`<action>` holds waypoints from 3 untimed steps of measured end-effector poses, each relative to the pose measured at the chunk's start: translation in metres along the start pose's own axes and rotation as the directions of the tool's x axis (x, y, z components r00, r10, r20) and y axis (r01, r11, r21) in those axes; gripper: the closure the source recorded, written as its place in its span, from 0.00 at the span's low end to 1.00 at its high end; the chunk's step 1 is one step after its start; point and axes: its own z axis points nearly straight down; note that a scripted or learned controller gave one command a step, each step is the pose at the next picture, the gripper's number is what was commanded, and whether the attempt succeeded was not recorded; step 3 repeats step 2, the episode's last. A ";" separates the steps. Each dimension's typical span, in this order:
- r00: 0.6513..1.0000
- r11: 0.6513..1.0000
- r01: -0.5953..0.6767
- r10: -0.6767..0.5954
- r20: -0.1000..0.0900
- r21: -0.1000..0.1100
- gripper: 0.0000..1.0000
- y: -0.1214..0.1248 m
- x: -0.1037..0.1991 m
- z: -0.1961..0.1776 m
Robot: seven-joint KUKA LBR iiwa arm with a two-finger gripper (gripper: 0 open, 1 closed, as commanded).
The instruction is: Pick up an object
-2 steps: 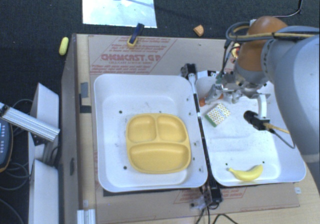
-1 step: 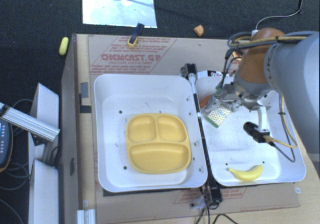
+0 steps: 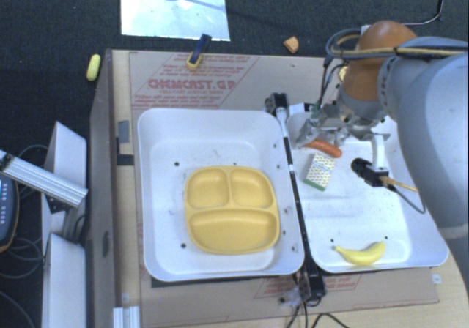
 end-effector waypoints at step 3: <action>1.000 1.000 0.001 -0.001 -0.001 -0.004 1.00 -0.038 0.023 -0.101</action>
